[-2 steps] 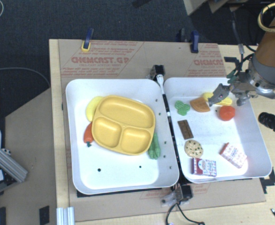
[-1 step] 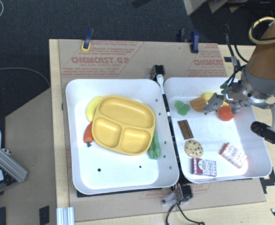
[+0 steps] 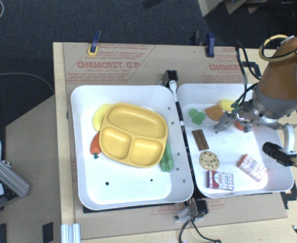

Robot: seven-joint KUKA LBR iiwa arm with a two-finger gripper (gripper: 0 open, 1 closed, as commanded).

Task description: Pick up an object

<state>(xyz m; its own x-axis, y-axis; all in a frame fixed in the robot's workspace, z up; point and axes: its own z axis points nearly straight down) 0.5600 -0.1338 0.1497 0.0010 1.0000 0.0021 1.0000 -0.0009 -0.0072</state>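
Left bin and right bin, centre of frame: smooth white plastic, slight sheen. Yellow divided tray in left bin: moulded plastic, satin finish, soft highlights. Bench board under bins: matt brown, paper-like face with red print. Cookie, lower right bin: rough, crumbly look. Small red-and-white carton: printed paper. Arm's orange band, upper right: glossy. Gripper: dull grey metal.

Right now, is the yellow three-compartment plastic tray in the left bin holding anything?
Empty: yellow three-compartment plastic tray shows bare compartments; toy food pokes out around its edges.
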